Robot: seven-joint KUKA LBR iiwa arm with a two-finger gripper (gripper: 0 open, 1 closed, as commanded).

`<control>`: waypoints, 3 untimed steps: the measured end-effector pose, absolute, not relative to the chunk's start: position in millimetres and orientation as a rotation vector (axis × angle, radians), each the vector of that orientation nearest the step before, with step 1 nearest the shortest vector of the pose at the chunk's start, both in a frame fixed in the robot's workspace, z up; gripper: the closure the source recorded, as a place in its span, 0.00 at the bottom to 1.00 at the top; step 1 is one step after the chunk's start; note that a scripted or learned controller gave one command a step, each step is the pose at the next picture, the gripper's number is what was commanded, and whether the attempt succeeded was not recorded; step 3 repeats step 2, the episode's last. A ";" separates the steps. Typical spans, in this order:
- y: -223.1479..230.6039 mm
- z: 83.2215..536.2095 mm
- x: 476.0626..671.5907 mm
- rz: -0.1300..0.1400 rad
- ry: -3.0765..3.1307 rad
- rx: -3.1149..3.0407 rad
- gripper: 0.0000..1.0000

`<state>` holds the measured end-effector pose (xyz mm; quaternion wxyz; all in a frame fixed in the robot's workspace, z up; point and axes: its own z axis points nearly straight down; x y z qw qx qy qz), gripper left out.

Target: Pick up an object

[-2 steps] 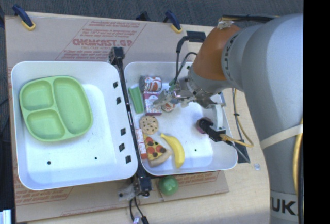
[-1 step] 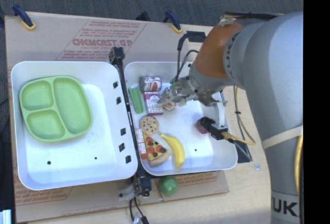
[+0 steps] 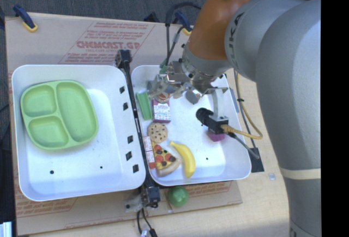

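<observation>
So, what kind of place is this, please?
Probably a robot grasping test bench: a grey arm over two white bins, toy food such as a banana, and clamped cardboard underneath.

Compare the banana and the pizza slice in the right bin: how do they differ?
The banana is plain yellow and curved; the pizza slice is a flat wedge with red and mixed-colour toppings. The banana lies to the camera view's right of the pizza slice. Both are toy foods lying flat, side by side.

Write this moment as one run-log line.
gripper: low in right bin, over carton | grasp: unclear | plate: left bin
</observation>
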<state>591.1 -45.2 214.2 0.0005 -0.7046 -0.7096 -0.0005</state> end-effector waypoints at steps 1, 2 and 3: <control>-44.8 241.3 492.9 0.004 -2.226 -2.214 1.00; -44.4 251.3 493.4 0.006 -2.229 -2.209 1.00; -44.4 251.3 493.4 0.006 -2.229 -2.209 1.00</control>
